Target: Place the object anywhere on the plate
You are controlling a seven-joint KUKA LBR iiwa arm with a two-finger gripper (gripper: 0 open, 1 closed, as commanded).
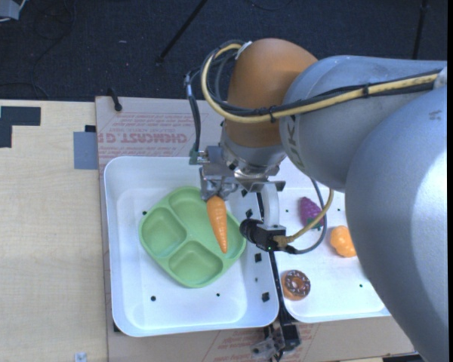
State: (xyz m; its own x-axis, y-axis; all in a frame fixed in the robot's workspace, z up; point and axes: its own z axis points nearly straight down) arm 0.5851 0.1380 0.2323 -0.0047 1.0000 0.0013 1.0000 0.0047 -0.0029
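Here my gripper (214,196) pinches the toy carrot (217,223) by its top; it hangs point-down, long axis nearly vertical in view, straight over the right rim of the green divided plate (166,236) in the left bin (128,308).

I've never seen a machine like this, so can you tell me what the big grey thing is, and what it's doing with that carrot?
The big grey thing is a robot arm with an orange band near its wrist. The picture comes from a camera fixed above the bench, looking down at a slant. At the arm's end is its hand, right at the top of a toy carrot. The carrot hangs over a green plate with sections, in the left white bin. I can't tell for sure if the hand is gripping the carrot. The right bin holds a doughnut, a purple toy and an orange toy.
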